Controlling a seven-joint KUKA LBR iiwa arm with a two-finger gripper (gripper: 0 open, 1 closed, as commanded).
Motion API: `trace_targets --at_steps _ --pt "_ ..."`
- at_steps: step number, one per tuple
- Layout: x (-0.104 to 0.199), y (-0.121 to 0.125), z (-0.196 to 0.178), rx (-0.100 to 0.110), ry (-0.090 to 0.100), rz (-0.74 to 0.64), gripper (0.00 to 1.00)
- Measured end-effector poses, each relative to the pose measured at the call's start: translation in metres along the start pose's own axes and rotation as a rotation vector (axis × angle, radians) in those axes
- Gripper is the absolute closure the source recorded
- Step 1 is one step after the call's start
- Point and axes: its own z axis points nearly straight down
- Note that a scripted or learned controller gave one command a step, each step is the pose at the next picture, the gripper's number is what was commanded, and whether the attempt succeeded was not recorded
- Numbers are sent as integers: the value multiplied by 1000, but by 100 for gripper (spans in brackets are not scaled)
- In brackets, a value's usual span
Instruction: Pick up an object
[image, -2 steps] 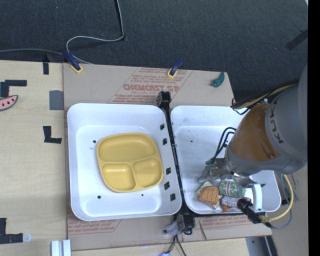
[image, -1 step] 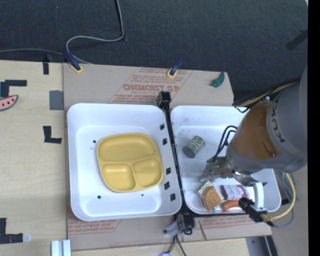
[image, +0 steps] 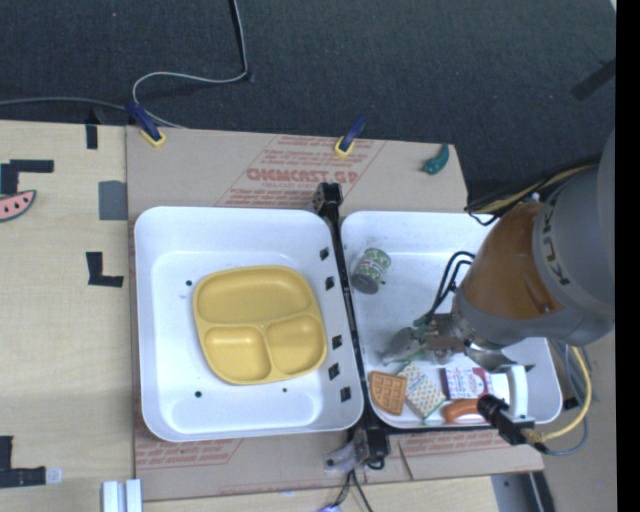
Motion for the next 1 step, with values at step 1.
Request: trace_targets --at_steps 1 --pt "-4 58 19 4 4 -2 0"
